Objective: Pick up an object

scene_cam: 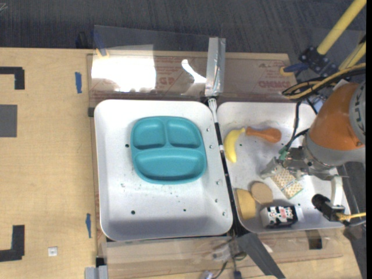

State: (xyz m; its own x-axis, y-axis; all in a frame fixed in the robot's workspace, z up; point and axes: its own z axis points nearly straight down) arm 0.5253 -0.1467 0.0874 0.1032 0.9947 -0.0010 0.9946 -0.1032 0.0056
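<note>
Bench (40,156) surface on the left carries two shallow white bins side by side. One teal divided plate (168,149) lies flat in the middle of the left bin (110,214); it looks stiff, smooth and wide, so a two-finger pinch would probably have to take its raised rim. Just over the divider, the right bin (256,112) holds the smaller things: one yellow banana (232,145) near its left wall, one orange drumstick-shaped toy (264,134) touching the banana's upper end, one tan round piece (261,191) and one yellow block (246,203) close together lower down, one small dark can (281,214) lying on its side near the front wall, and one checkered packet (289,182). The claw (286,166) hangs directly over that packet, and whether it is spread or pressed together cannot be told from here. The packet looks light, thin and limp, likely to slip or fold; the banana seems the firmer choice, best pinched across its middle.
</note>
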